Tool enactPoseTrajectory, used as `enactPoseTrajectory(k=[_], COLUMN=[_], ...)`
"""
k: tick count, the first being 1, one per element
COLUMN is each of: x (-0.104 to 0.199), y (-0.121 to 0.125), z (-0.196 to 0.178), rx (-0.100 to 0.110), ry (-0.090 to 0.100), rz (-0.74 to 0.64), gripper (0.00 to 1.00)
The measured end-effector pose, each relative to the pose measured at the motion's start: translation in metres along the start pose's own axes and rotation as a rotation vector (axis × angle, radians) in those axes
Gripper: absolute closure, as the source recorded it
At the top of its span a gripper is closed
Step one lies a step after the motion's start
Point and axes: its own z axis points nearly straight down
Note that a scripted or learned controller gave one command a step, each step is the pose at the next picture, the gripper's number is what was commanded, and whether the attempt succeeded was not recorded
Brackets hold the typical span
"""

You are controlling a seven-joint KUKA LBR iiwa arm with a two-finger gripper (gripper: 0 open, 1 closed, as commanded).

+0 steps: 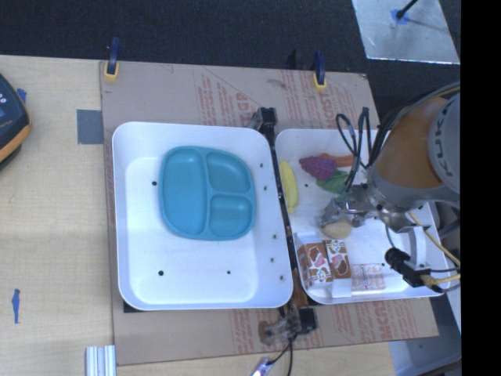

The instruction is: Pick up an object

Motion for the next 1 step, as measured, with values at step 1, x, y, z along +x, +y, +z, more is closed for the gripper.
enactPoseTrajectory(k=[1], x=[0.0525], y=[0.0267], z=[-0.09], rx=[-0.003], ry=[0.003], rz=[0.003], gripper=[1.0])
